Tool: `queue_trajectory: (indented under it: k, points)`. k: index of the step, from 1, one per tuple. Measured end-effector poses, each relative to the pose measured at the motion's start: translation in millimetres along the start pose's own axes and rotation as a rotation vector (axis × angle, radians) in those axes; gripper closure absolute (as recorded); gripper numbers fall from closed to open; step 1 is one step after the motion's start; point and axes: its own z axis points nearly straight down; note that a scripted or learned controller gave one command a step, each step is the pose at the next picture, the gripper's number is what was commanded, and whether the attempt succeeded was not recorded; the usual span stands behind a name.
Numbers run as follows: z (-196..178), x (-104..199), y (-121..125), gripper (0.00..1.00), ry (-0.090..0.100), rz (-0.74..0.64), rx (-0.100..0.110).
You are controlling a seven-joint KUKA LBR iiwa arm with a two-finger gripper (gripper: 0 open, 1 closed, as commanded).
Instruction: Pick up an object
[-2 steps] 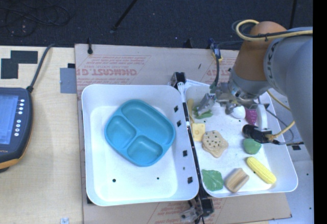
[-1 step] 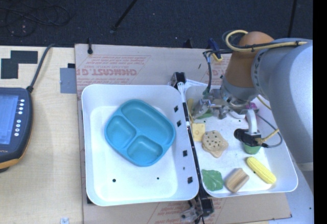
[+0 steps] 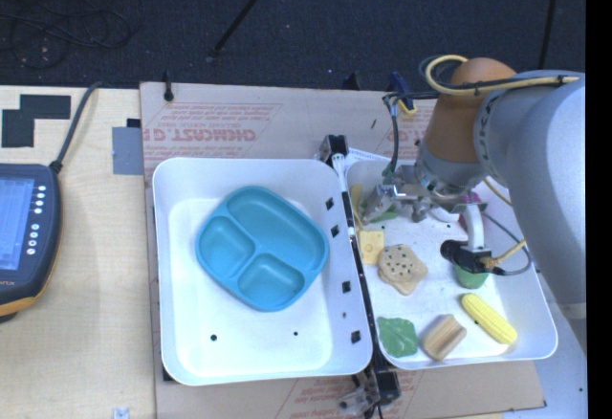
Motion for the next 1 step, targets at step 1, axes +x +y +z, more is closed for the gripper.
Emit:
queue_trajectory:
  k: [1]
  points:
    - [0.3, 9.8, -0.2, 0.0, 0.001, -0.001, 0.001]
